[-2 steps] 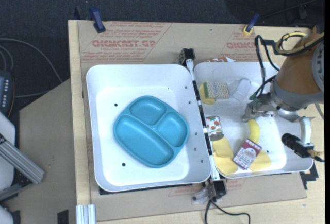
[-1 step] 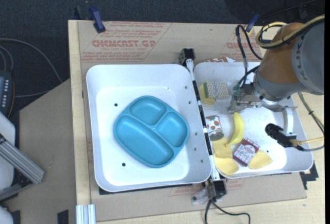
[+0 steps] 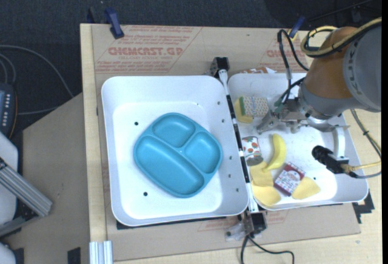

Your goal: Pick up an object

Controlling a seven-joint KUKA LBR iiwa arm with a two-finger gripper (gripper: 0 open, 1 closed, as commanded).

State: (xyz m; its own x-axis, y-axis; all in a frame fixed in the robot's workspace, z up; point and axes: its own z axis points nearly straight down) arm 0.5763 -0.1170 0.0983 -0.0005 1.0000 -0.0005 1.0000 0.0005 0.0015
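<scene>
While the arm [image 3: 339, 74] reaches in from 3 o'clock over the right bin [image 3: 357, 187], the gripper [image 3: 280, 117] is seen low near that bin's upper middle. Whether it is open or closed cannot be told from this slant, and nothing is seen held in it.

The nearest likely target is judged to be the banana [image 3: 276, 153]. It lies just beside the gripper, toward 6 o'clock. Its long axis runs roughly from 12 to 7 o'clock with a slight curve, so a grasp across the narrow width is judged to need the jaws set about 3-to-9.

A sponge [image 3: 245, 108] lies toward 9 o'clock of the gripper, near the bin's left wall. A small can [image 3: 252, 147] sits at about 8 o'clock, just beside the banana's lower end. A red packet [image 3: 288, 179] is found further toward 6 o'clock, flanked by yellow pieces: one [image 3: 265, 187] touching the banana's lower end, another [image 3: 306, 188] at the packet's 4 o'clock side. The clutter around the banana's lower end is judged a risk for a clean pick.

The left bin [image 3: 115, 135] holds a blue divided plate [image 3: 177, 153], lying flat near its centre, well apart from the gripper.
</scene>
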